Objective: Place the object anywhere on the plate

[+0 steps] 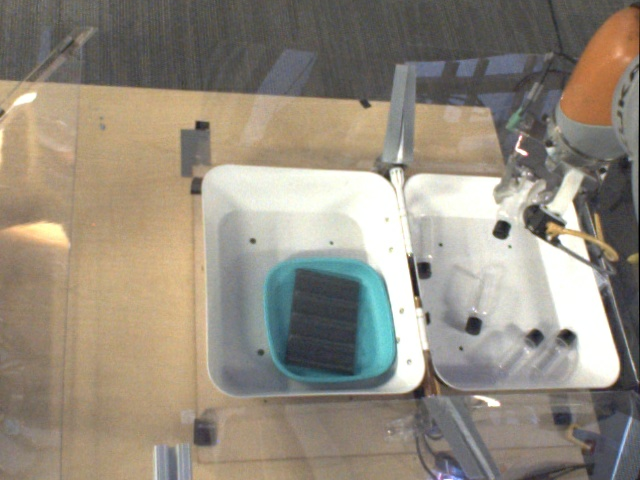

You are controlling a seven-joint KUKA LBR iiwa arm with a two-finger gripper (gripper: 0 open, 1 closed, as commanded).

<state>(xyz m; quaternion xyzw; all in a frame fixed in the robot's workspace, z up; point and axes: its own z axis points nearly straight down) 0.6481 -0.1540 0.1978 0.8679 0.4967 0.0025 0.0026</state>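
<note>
A pale wooden bench stands in front of dark carpet, with two white bins set side by side on it. The left bin point(216, 268) holds a teal plate point(276, 303) in its lower half, and a dark ridged block point(323, 320) already lies flat across the middle of the plate.

The right bin point(452, 196) holds several small clear bottles with black caps. One point(478, 300) lies near the middle, two more sit close together at the lower right, and another rests against the left wall.

The gripper point(521, 201) hangs over the upper right corner of that bin, under the arm's orange band point(602, 66). A bottle point(502, 226) shows just beside and below it, black cap down. Whether the gripper is spread, pressed together or pinching that bottle, I cannot tell; the clear plastic blurs into the white.

I take that bottle to be the thing to move — and it is not yet on the plate. To do this step well, get a firm hold across the bottle's body, lift it clear of the divider between the bins, then lower it onto bare teal beside the block, since a round bottle will likely roll.
</note>
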